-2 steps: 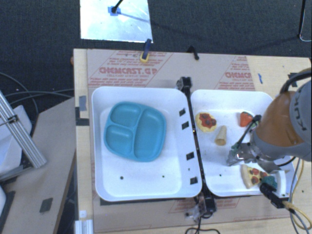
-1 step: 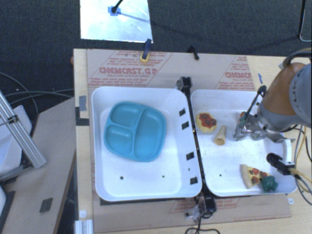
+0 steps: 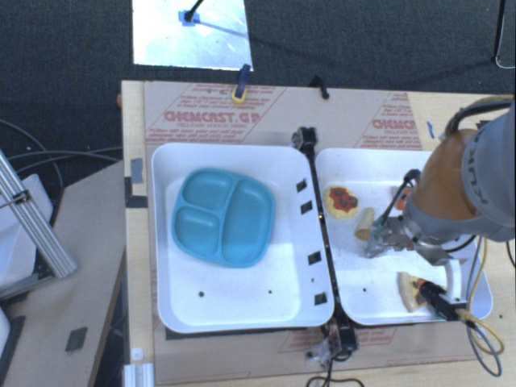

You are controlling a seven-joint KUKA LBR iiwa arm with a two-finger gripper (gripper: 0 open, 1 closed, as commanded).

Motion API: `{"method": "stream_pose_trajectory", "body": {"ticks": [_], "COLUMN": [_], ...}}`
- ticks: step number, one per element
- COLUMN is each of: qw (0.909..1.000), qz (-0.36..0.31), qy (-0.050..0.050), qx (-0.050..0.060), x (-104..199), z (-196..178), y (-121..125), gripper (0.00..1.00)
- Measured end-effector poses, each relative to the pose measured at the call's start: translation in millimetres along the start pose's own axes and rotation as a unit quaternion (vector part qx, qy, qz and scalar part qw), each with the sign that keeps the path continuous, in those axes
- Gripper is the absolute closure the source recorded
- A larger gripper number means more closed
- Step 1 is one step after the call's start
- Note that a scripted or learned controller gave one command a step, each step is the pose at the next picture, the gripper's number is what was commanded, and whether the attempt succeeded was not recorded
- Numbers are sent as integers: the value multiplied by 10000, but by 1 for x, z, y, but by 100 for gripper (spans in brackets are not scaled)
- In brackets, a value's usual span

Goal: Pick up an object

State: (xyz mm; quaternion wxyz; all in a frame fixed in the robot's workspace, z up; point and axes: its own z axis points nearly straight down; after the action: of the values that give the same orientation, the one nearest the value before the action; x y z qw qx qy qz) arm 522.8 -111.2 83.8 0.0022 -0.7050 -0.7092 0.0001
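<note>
Likely target is the tan piece (image 3: 365, 225) in the right bin (image 3: 355, 309), lying just left of the tool (image 3: 377, 244), touching or nearly so; can't tell which. Tool sits low over the bin floor w/ its tip next to that piece, prob. lined up for a grab, but whether it's apart, together or clamped on anything can't be made out: tip is dark, small and blurred into the wrist. Just up-left of the tan piece lies a round pizza toy (image 3: 342, 201), yellow w/ red spots, near the divider between bins. Another tan item (image 3: 412, 291) lies near the bin's front edge, partly under a black cable end, so its shape is hard to read. Something red-orange (image 3: 405, 190) pokes out by the arm (image 3: 463, 188); mostly covered, can't ID. Arm comes in from the right and hides much of that bin's right half, so more items may sit beneath. Left bin (image 3: 173, 301) holds a blue divided plate (image 3: 223, 218), flat, well apart from the action. Both bins rest on the desk (image 3: 201, 115), on a printed board.
</note>
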Motion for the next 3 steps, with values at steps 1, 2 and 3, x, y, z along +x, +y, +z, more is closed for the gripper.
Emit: {"method": "stream_pose_trajectory", "body": {"ticks": [1, 2, 3], "qw": [10000, 10000, 10000], "qz": [55, -22, 23], "qy": [-21, -9, -11], "qx": [-13, -31, -19], "x": [-69, 7, 26], "z": [-1, 0, 0], "y": [-29, -3, -37], "gripper": [100, 100, 100]}}
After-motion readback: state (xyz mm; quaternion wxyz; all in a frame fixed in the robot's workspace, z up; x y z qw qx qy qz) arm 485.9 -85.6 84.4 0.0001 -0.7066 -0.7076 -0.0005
